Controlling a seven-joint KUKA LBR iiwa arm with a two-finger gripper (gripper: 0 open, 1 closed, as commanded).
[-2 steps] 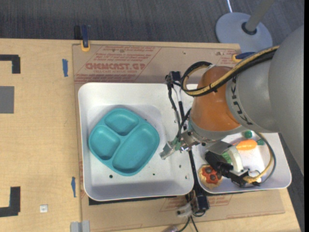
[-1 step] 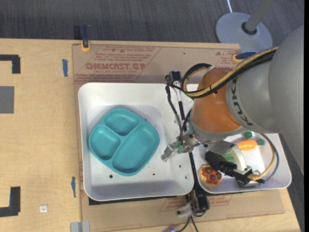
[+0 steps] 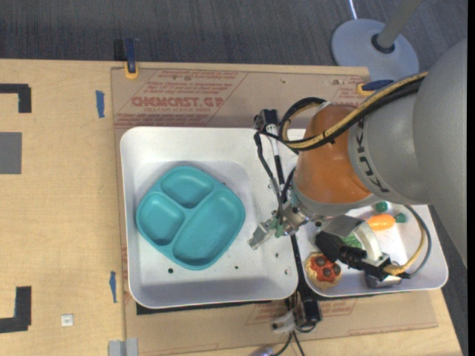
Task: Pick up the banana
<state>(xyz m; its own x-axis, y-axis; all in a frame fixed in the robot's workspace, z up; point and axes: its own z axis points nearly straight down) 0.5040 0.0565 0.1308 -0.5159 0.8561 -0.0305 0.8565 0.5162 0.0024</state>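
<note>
My gripper [image 3: 261, 233] sits low in the left bin [image 3: 130, 199], over the bare white floor between the teal plate [image 3: 190, 215] and the wall this bin shares with the right bin [image 3: 439, 270]; it is too small and blurred for me to tell how wide it stands or whether it has hold of anything. Where the banana is I cannot tell; my own arm [image 3: 334, 162] slants across the middle of the right bin and covers much of its floor, so I judge the banana most likely lies under there, among the toys. Beside my wrist I can make out an orange carrot [image 3: 381, 224] and a round red-and-yellow toy [image 3: 324, 268] near the front corner; they lie crowded, close to one another and to the rim. Room is uneven: the plate takes the middle of the left bin, leaving strips of open floor along the walls; the shared wall is just beside my gripper, so I would have to lift before crossing it, or risk catching the edge.
</note>
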